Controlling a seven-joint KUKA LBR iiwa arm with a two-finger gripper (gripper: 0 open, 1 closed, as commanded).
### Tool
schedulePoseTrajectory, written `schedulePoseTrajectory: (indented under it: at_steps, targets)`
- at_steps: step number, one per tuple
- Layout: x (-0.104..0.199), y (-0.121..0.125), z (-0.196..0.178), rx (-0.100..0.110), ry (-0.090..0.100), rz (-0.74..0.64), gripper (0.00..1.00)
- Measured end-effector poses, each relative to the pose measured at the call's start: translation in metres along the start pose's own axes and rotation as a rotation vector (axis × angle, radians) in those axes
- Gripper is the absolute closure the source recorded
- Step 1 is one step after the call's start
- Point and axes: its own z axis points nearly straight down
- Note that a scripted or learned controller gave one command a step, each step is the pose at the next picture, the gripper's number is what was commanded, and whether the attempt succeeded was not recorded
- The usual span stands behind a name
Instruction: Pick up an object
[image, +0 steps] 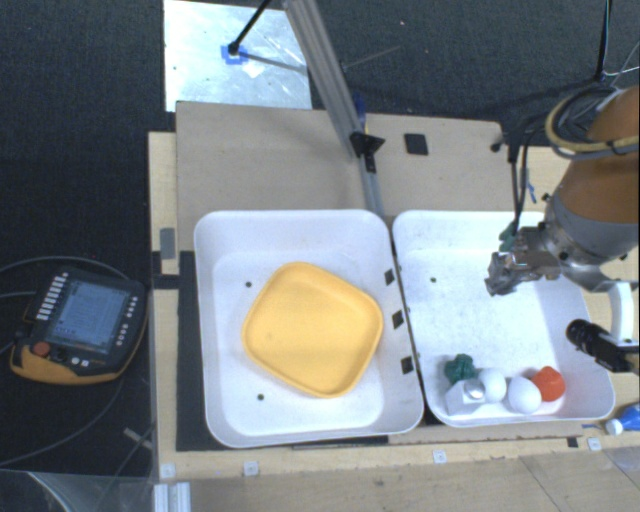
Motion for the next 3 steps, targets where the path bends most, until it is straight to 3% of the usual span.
schedulePoseTrajectory:
  at_steps: [3]
  targets:
    - [0.131, 0.017, 0.026, 0.006, 0.001, -0.002, 1.0]
